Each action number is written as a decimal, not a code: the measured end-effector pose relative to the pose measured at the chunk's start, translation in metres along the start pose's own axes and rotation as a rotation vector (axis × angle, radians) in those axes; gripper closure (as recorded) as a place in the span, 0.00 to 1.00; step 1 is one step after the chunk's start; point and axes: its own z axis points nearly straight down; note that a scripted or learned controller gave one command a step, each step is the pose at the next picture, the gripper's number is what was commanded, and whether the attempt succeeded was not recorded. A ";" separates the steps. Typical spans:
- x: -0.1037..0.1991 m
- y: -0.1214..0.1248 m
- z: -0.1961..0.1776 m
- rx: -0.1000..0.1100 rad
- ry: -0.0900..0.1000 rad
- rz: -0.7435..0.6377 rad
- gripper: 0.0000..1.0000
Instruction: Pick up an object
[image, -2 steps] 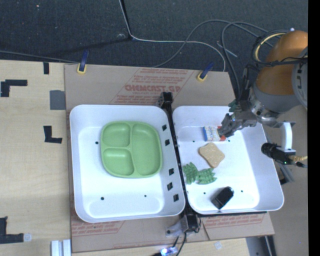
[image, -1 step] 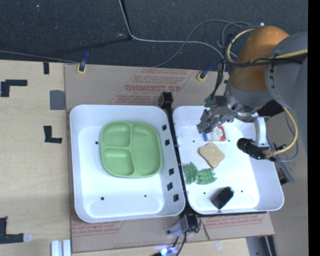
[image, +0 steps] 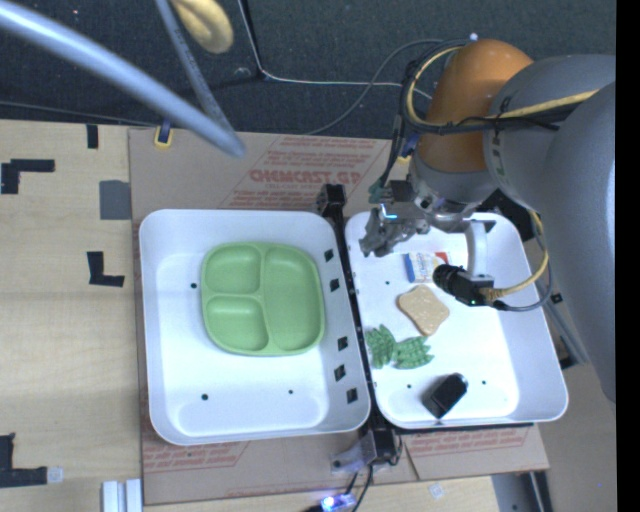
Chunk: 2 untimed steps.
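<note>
Two bins: a left bin (image: 160, 300) and a right bin (image: 530, 380) sit side by side on the bench, touching along their inner walls.
Left bin contents: a green divided plate (image: 263, 298) lies near the middle, slightly toward the far edge.
Right bin contents: a tan bread-like piece (image: 424, 309) lies near the centre; a green leafy item (image: 398, 349) lies just beside it toward the near edge and the inner wall; a black block (image: 444, 394) sits near the near edge; a small white packet with red and blue print (image: 420, 265) lies toward the far edge.
Arm: the arm reaches in from the right, its orange band above the far edge of the right bin.
Gripper: the gripper (image: 385, 235) hangs over the far inner corner of the right bin, close to the dividing wall.
Gripper state: cannot be told; nothing is seen held.
Task thing: no object is lifted; all four candidates rest on the right bin's floor, the packet nearest the gripper.
Step in hand: judged to be the approach, before any grasp.
Next move: likely calls for centring over one object, probably the packet or the bread-like piece, then descending without striking the inner wall.
Risk: the flat packet may give the gripper little to catch.
</note>
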 end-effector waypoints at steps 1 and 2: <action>0.059 0.007 0.008 0.001 0.001 -0.002 1.00; 0.107 0.026 0.013 -0.001 0.001 -0.001 1.00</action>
